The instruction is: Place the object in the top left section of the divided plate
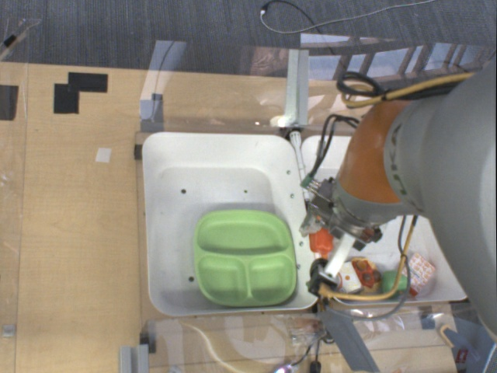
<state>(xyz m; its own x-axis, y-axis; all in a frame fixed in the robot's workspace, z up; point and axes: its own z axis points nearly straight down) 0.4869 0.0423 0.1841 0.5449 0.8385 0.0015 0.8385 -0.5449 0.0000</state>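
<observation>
The orange-red object (pixel 321 242) lies in the right bin (pixel 454 287), near that bin's left wall, directly under the gripper (pixel 324 230) and showing at its 6 o'clock edge. The two look to be touching or nearly so, but the wrist covers the meeting point, so I cannot tell whether the gripper is clasping the object or merely standing over it. The object is small and bright orange-red with a rounded outline. Only part of it shows, and its exact kind is too small to make out. At about 4 o'clock from it, close by, lies a red-and-yellow packet (pixel 363 275). Further out on the same side are a green item (pixel 394 284) and a white rounded thing with a red pattern (pixel 420 270). At 9 o'clock from the object, across the wall between the bins, the green divided plate (pixel 233 235) lies flat in the lower right part of the left bin (pixel 202 169). It has one wide section along its 12 o'clock side and two smaller sections below. The grey arm with its orange band (pixel 369 162) hangs over the right bin.
</observation>
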